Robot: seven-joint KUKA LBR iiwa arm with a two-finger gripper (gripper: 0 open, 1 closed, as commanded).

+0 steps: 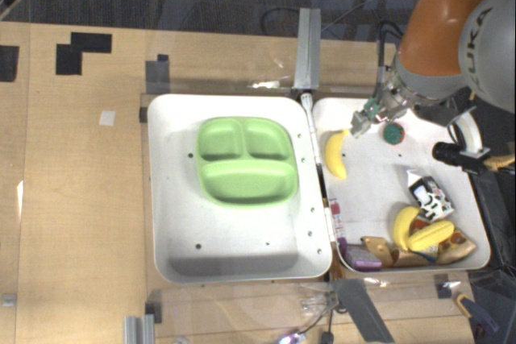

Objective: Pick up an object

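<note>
The fingers (364, 118) hang over the right bin's (367, 197) back area; I cannot tell whether they are spread or closed. A single banana (334, 155) lies just below them on the bin floor. The left bin (173, 197) holds a green divided plate (244, 159).

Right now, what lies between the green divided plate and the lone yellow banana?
In the camera view, the touching bin walls separate the green divided plate from the lone yellow banana.
</note>
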